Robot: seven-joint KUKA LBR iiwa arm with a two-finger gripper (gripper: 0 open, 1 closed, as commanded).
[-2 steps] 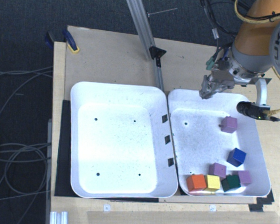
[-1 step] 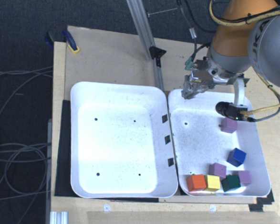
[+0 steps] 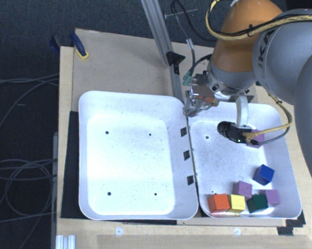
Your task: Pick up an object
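the gripper (image 3: pixel 200 104) hangs over the right bin's (image 3: pixel 291 173) upper left corner, its finger state impossible to tell; coloured blocks, including a blue block (image 3: pixel 263 174), cluster near the front edge.

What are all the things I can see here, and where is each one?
Bins: 2, white, side by side on the bench; left bin, right bin.
Blue block: 1, right bin, apart from the rest, toward the right wall.
Purple blocks: 2, right bin, one above the yellow one, one by the right wall.
Orange block: 1, right bin, front edge.
Yellow block: 1, beside the orange one.
Green block: 1, dark, next to the yellow one.
Clamp: 1, blue and yellow, bench's far left corner.
Cables: several, dark, on the floor at left.
Metal pole: 1, grey, slanting behind the bins.
Arm: 1, grey with orange band, from the right.
Gripper: 1, over the divide between the bins, at their far end.
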